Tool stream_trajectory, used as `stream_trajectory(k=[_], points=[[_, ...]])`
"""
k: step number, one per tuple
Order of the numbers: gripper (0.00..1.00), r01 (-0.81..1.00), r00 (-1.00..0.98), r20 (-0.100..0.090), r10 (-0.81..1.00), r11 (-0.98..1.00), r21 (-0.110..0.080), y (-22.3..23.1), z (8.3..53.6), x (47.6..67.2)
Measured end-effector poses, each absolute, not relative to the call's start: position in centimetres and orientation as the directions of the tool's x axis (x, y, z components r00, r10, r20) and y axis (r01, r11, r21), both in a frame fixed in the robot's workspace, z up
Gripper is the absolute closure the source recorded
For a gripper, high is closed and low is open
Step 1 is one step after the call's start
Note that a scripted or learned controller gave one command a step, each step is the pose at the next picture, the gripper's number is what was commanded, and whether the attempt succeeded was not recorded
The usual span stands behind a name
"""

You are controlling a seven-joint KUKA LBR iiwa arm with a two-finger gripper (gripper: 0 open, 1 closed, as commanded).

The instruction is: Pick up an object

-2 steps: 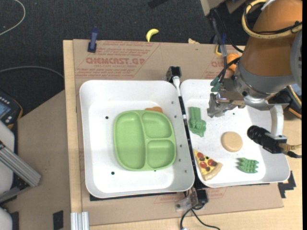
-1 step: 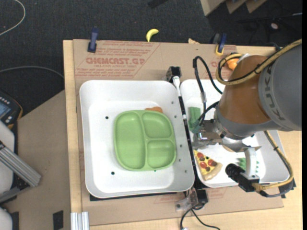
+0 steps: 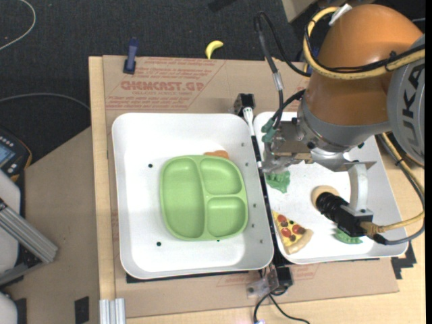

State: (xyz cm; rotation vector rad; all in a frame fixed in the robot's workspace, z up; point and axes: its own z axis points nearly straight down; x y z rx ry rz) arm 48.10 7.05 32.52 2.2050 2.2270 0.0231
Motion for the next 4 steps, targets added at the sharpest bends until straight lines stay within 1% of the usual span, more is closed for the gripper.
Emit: stream_trajectory(k=[1,2,3,4], points=[[1.00,1.000,0.005,-0.001,1.000,-0.005,0.013,1.1,40.6,48.0],[1.00,1.000,0.001,0.000,1.000,-0.001,-0.006,2.3,34.7,47.9],[1.00,1.000,-0.004,0.001,1.000,0.004,-0.007,6.6,29.2,47.8],[1.00,1.000,0.003,0.000,1.000,-0.003,0.010,2.9,37.6,48.0]])
